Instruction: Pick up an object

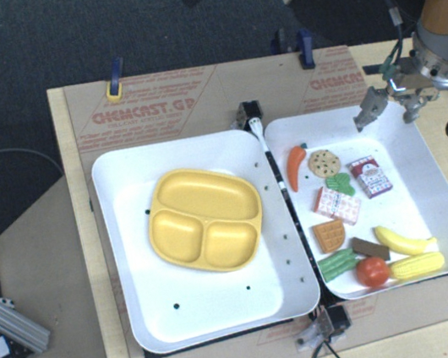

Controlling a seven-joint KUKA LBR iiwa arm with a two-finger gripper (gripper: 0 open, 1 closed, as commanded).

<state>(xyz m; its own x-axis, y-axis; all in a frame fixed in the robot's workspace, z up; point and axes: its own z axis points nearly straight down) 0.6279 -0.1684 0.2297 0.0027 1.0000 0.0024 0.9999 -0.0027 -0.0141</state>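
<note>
Two shallow white bins sit side by side on the bench (47,248), which is covered by a brown sheet (193,102) printed in red with "CHEMCAST GP", repeated and partly cut off.

Left bin (127,259): a yellow divided plate (205,218) with three compartments, lying near the bin's middle, slightly toward its far edge.

Right bin (433,197): a cluster of small toy foods. Nearest the far edge lie an orange carrot (295,166) with a green top, just beside the inner wall, and a round chocolate-chip cookie (323,164). Beside the cookie is a small green piece (341,183) and a dark red packet (370,176) with a white label whose writing is too small to read. Below them sits a pink-and-white patterned box (337,204), then a tan waffle-like square (330,236). Along the near edge lie a green vegetable (338,264), a brown bar (369,247), a red tomato (373,273), a yellow banana (404,240) and a yellow corn cob (417,266), the tomato touching the corn.

The gripper (389,104) hangs over the far right corner of the right bin, well apart from the foods; its two fingers (368,110) stand spread apart with nothing between them. Blue and yellow clamps (113,82) pin the sheet at the bench's far edge.
</note>
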